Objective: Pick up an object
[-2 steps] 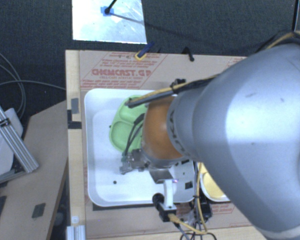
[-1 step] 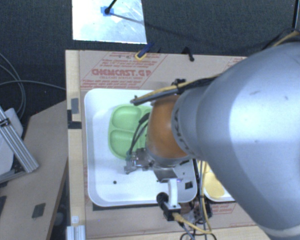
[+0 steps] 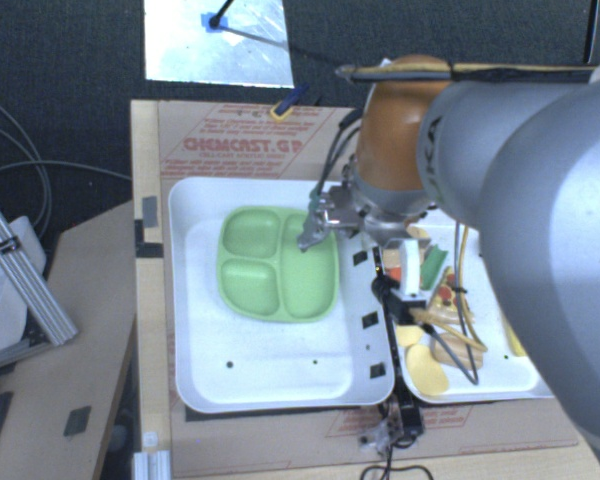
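Claw (image 3: 310, 230) (grip state: cannot tell) hovering at green divided plate's (image 3: 270, 268) right rim, in the approach step; descent onto the rim pending.

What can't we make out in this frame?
- Claw: small, seen against the green divided plate; finger state unreadable.
- Right bin: much of it covered by the arm; its right side hidden.
- Items in the right bin: a small, overlapping jumble, partly under the arm; cannot identify them.
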You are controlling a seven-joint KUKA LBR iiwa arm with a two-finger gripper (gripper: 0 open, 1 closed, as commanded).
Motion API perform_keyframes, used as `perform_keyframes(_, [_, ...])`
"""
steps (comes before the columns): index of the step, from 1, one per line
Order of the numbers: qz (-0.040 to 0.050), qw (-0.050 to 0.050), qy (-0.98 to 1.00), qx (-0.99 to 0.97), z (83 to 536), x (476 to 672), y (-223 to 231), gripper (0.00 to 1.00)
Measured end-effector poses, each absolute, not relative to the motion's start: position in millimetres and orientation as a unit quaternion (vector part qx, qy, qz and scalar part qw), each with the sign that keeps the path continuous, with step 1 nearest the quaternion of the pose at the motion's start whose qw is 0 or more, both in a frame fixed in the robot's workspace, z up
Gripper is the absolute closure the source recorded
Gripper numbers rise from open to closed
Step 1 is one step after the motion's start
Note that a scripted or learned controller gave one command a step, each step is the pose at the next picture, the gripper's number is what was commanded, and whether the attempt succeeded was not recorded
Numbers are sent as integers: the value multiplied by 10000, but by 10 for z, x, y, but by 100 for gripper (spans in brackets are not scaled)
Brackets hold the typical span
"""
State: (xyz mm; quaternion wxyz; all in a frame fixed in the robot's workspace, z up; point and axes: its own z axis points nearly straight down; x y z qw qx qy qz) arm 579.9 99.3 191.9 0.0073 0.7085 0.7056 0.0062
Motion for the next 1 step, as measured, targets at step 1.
perform_keyframes(1, [16, 9, 7086, 7056, 1955, 5747, 1037, 100])
